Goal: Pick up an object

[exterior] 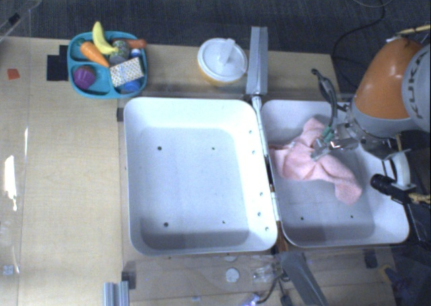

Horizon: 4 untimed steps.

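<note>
A crumpled pink cloth (311,162) lies in the right bin (337,227), spread from its left wall toward the middle. My gripper (325,144) is low over the cloth's upper right part, its metal tips right at the fabric. The grey arm with its orange band reaches in from the right above it. The tips are small and bunched against the cloth.
The left bin (195,173) sits beside the right one. Behind the bins stand a blue divided tray (104,63) with toy food and a white-lidded yellow cup (222,60). A metal post (256,62) rises between the bins at the back.
</note>
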Each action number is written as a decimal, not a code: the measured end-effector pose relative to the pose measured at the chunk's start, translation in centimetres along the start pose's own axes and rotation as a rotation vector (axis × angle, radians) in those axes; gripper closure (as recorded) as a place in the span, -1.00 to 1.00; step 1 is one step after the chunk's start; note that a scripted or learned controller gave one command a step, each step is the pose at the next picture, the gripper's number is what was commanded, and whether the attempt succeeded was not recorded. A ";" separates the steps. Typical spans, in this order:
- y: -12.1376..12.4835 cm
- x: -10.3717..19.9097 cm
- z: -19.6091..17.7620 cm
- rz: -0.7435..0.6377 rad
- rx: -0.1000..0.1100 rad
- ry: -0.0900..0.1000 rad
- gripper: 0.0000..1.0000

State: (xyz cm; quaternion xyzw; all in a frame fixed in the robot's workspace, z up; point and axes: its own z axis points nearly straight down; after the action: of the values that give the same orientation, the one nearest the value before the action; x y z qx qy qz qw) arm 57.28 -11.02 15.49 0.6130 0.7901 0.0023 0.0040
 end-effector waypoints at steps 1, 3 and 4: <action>0.0 0.0 0.0 0.000 0.000 0.000 -1.00; 7.6 -3.9 6.7 0.032 -0.002 -0.001 -1.00; 6.6 -2.0 4.8 -0.075 0.001 0.000 -1.00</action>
State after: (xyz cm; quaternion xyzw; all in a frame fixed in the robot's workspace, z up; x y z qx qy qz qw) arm 64.18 -11.33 10.72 0.5830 0.8125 0.0019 0.0037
